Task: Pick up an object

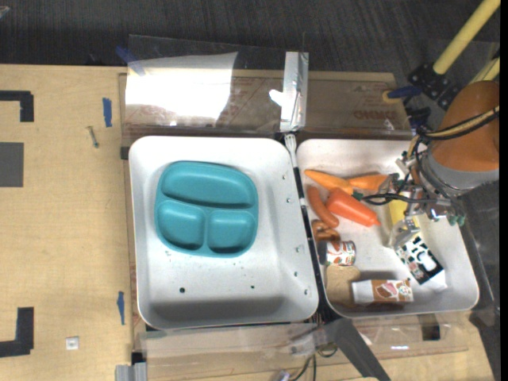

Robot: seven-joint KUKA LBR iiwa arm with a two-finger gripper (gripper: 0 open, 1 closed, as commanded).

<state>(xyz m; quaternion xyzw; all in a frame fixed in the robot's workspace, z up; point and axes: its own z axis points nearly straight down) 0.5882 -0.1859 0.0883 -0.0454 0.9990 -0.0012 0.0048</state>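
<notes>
Starting nearest, the small bottle [382, 290] lies at six o'clock in the right bin [464, 288], the toy carrots [349, 205] at ten. Above, the hand [409, 201] hovers mid-bin; its grip I cannot tell. Centre squarely over one carrot before descending.

No legible text was found. The cardboard panel [357, 101] behind the right bin [464, 292] carried a line of printed lettering, too faint and blurred to be read. The small can [340, 252] in that bin bore a red and white label, its wording indistinct. The white tube [382, 290] lying near the bin's front wall showed a brown and red printed patch, unreadable. The black and white card [420, 259] displayed a bold pattern, but no characters could be made out. No numbers or brand names were resolved anywhere.
</notes>
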